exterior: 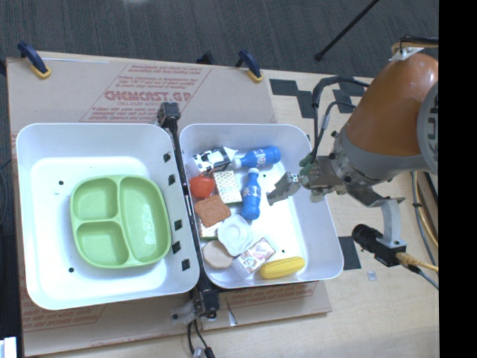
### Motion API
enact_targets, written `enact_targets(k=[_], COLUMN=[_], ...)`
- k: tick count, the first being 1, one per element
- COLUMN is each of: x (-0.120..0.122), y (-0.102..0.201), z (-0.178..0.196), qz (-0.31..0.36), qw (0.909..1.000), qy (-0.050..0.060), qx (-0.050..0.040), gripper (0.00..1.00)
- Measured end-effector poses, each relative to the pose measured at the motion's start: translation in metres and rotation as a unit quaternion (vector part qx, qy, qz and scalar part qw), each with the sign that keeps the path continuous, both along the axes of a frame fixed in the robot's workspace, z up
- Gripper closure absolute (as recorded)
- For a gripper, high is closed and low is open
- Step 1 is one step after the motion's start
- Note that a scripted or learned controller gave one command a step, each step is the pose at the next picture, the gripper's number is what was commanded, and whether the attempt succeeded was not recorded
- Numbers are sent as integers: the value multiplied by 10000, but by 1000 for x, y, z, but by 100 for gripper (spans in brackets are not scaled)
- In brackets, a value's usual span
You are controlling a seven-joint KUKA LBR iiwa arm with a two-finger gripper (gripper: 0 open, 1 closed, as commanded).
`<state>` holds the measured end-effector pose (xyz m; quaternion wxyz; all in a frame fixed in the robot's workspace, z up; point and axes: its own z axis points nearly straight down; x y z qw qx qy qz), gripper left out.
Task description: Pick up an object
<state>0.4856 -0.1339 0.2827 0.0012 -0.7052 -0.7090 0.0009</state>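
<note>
From the camera view, the main risk is a miss or a poor grip: the right bin point(317, 222) holds a tight jumble, so fingers coming down among the items could land on two things at once, knock a round one away, or close on nothing. The upright-lying blue bottle point(251, 195) sits just left of the gripper point(282, 190), with a second blue bottle point(260, 157) above it, a red ball point(201, 186) and a brown square point(212, 211) further left, and a yellow banana-shaped toy point(281, 267) near the bin's front wall; the smooth bottles look likely to roll or slip. The gripper hangs over the bin's right half, beside the blue bottle and apparently touching nothing. I cannot tell whether it is spread or pressed together, as the dark tip is too small to read. The arm point(387, 118) reaches in from the bin's right side, its orange band bulking over the bench, wrist angled down and leftward toward the clutter. The left bin point(30, 222) holds a green divided plate point(119, 220)
</note>
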Motion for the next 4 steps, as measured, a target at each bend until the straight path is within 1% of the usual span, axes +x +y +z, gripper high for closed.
enact_targets(k=[1,2,3,4], x=[61,96,98,76], y=[-29,-20,-19,32], z=[-120,-187,-176,-82], qz=[3,8,28,5], qw=[10000,10000,10000,10000], qy=[15,-16,-21,-7], qx=[-1,-5,3,3], gripper=[0,0,100,100])
